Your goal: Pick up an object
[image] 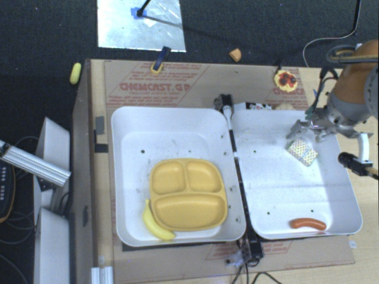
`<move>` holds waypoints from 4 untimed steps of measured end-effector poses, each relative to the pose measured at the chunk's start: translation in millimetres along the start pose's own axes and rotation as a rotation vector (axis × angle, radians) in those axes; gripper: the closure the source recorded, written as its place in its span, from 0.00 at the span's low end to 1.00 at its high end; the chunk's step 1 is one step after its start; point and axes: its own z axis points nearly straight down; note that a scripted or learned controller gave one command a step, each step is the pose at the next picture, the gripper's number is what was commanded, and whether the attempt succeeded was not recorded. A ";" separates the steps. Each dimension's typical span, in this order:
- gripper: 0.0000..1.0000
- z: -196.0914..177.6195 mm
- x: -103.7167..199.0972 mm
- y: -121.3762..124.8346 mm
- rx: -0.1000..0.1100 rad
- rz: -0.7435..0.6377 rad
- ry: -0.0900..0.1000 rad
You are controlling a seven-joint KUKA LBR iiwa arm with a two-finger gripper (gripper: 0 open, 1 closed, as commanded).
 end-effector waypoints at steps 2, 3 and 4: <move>0.00 30.7 9.0 -153.2 0.003 0.002 0.002; 0.00 30.3 0.8 -92.1 0.000 -0.001 0.001; 0.00 30.2 75.7 30.2 -0.001 -0.002 0.002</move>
